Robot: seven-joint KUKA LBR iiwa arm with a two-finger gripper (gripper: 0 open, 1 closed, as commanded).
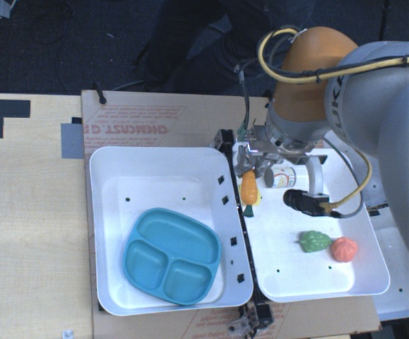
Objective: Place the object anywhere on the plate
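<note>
robot lab, grey arm [374, 83], white bins [109, 182]

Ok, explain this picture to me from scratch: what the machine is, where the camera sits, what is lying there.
One camera looks down at a slant on a bench with two shallow white bins. The grey and orange machine reaching in from the right is a robot arm; its pincer hangs over the divide between the bins. An orange carrot-like toy hangs upright right under it, seemingly gripped at the top. The left bin holds a blue divided plate, the toy's goal. The right bin holds a green toy touching a pinkish-red one.
</note>
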